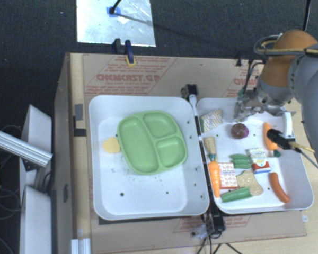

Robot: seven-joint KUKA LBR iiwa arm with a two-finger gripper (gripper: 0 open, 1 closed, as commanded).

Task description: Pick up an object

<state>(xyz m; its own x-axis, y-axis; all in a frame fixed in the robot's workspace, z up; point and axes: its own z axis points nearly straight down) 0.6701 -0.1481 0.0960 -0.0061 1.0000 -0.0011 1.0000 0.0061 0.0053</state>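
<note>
My gripper (246,110) hangs over the far part of the right bin (302,179), below the orange band of the arm. A dark purple round fruit (240,130) lies just in front of it, apart from it. Nothing shows held in the gripper. Further items lie in the same bin: a pale packet (211,119), a carrot (214,174), green beans (239,160), a red and white box (228,175), a slice of bread (249,180), a green pod (236,195), a red-brown sausage (279,187) and an orange piece (268,136).
The left bin (103,194) holds a green divided plate (152,141) and a small yellow piece (112,145) beside it. A central divider (200,142) separates the bins. Cardboard (132,78) lies behind the bins, and a metal rail (21,147) sticks in from the left.
</note>
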